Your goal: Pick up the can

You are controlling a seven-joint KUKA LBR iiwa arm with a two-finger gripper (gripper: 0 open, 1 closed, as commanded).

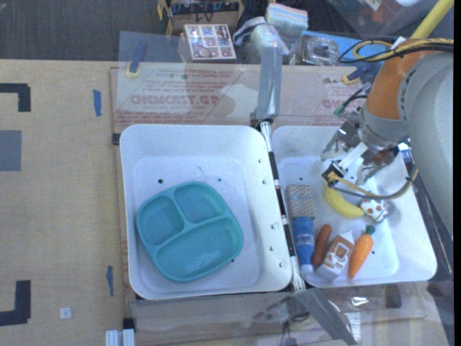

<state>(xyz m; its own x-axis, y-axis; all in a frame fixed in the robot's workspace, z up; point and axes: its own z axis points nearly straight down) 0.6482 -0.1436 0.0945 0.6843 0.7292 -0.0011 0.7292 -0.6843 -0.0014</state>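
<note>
single fixed cam, mounted above the bench (57,193), looked down at a slant. both white bins sat mid-frame: left bin (144,150), right bin (410,251). far enough back to catch floor clutter past the bench's far edge along the top. arm (425,92) entered from frame right, nearest the lens, cropped by the edge.
</note>
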